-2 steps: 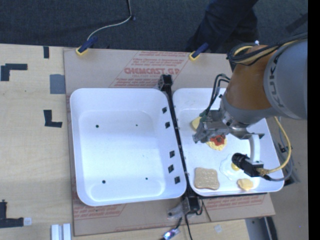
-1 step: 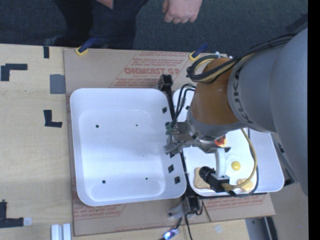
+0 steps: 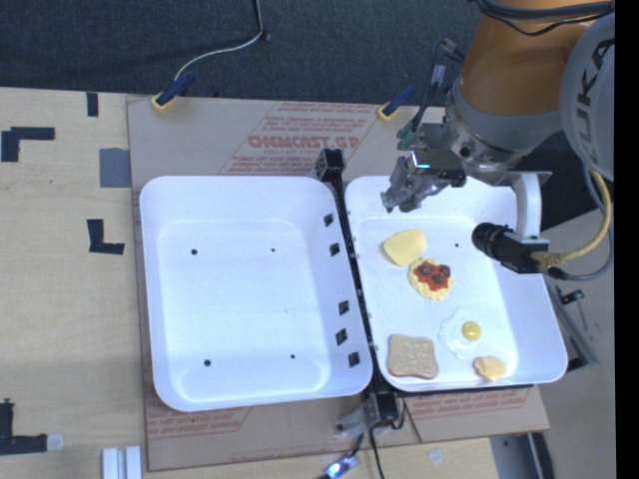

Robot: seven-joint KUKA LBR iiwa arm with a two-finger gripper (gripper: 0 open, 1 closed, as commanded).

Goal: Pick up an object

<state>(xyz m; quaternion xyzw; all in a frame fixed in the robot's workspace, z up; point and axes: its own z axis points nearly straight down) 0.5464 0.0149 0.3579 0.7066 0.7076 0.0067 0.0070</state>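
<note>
Overhead, the grey arm (image 3: 544, 58) with its orange band reaches in from the right and hangs its pincer (image 3: 404, 196) above the far end of the right bin (image 3: 519, 307). The dark fingers point down and to the left, close to the divider between the two bins, but whether they stand wide or narrow I cannot tell; nothing is visible between them.

Inside the right bin lie several pieces of toy food, all resting on the white floor. A pale yellow piece (image 3: 403, 246) lies just below the pincer, apart from it. Just beside it, toward the near side, sits a small yellow round with red and dark toppings (image 3: 431, 278), like a little pizza. Nearer still lies a fried egg (image 3: 465, 333), white with a yellow yolk. At the near end, a tan slice of bread (image 3: 412, 356) lies toward the divider, and a small yellow-orange lump (image 3: 489, 367) rests by the bin's near right corner, just beside the egg.

A black cylindrical part (image 3: 501, 246) on a white bracket juts over the right bin's far right side.

The left bin (image 3: 160, 208) sits alongside, its floor marked with a few small dark dots. Both bins rest on a brown cardboard sheet (image 3: 290, 138) on the bench (image 3: 60, 297), held by blue and yellow clamps (image 3: 172, 92) at its far edge.
</note>
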